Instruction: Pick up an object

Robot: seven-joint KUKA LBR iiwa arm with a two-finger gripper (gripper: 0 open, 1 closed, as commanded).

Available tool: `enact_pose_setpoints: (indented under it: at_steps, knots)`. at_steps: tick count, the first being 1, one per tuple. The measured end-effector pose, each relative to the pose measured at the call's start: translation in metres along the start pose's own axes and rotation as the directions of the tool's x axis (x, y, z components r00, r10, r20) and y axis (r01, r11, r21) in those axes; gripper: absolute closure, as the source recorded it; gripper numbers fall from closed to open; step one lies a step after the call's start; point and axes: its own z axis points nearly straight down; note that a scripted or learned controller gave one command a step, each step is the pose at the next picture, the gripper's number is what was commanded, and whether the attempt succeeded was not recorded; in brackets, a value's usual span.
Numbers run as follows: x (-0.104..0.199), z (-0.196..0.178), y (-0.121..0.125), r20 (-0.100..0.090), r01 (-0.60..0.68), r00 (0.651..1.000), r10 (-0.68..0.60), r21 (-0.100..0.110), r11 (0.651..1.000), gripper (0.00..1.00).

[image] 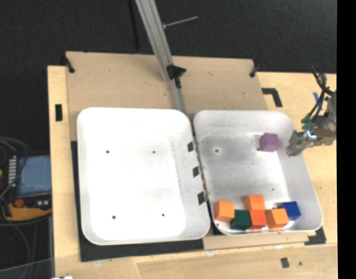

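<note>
From where I stand, the robot's two-finger gripper (298, 144) pokes in over the right rim of the right-hand shallow white plastic bin (224, 127). I cannot tell how it is set; it is small and blurred against the rim. Nothing sits in it that I can see.

Just to its left, apart from it, a small purple block (270, 142) lies on the bin floor near the far right corner. Down at the near edge of the same bin a cluster of blocks is packed together: an orange cube (225, 210) on the left, a dark green cube (241, 219) beside it, more orange cubes (256, 209) in the middle, and a blue cube (291, 210) at the right end.

The left-hand shallow white bin (137, 173) lies alongside, touching the right one. A slanted grey metal rail (157, 34) rises beyond the bins.
</note>
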Motion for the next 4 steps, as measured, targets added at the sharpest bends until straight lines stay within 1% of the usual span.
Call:
enact_pose_setpoints:
  at_steps: [1,2,3,4]
  knots:
    - [0.054,0.007,0.026,0.000,0.000,1.000,0.000,0.002,1.000,1.00]
    - [0.102,0.003,0.046,-0.001,0.001,1.000,-0.001,0.001,1.000,1.00]
    - [0.155,0.004,0.052,-0.001,0.000,1.000,0.000,0.004,1.000,1.00]
    - [0.204,0.021,0.061,-0.001,-0.001,1.000,0.001,0.007,1.000,1.00]
